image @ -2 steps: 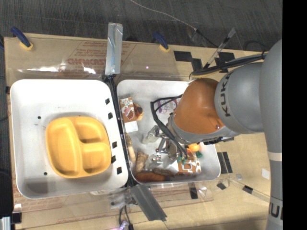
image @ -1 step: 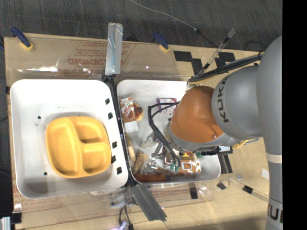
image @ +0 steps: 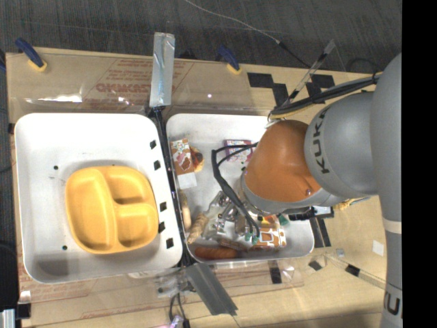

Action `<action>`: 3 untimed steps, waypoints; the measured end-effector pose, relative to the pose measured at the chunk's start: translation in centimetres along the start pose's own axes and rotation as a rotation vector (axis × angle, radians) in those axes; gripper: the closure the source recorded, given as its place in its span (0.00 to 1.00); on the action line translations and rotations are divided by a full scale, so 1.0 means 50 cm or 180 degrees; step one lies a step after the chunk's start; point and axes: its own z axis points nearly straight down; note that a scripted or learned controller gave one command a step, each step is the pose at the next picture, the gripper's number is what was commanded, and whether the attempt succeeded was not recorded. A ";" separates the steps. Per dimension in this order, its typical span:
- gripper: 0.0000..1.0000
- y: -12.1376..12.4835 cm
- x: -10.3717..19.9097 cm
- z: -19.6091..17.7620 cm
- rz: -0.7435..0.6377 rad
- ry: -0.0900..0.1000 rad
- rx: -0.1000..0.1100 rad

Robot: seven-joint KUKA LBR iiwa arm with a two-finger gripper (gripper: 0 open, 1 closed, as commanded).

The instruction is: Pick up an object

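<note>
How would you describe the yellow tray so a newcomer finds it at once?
Start with the two white bins side by side and take the left bin. The yellow tray lies flat in its middle. It is a rounded, divided dish in plain yellow, unlike the small mixed packets crowding the right bin.

I am looking through one camera. It is sitting up high over the table [image: 82,67] and is looking down at a slant. It is taking in both white bins at once, the left bin [image: 27,183] and the right bin [image: 205,125], side by side. The far edge of the table is showing near the top, with dark floor [image: 102,12] beyond it. The near edge is showing at the bottom. The arm [image: 341,156] is reaching in from the right, and it is looking big because it is nearer the camera than the bins.
</note>
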 end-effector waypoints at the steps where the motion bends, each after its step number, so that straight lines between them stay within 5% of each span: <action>1: 1.00 0.025 -0.028 -0.257 0.0364 -0.0009 -0.0013; 2: 1.00 0.064 -0.148 -0.383 0.0700 0.0011 -0.0005; 3: 1.00 0.083 -0.322 -0.332 0.1048 0.0034 0.0004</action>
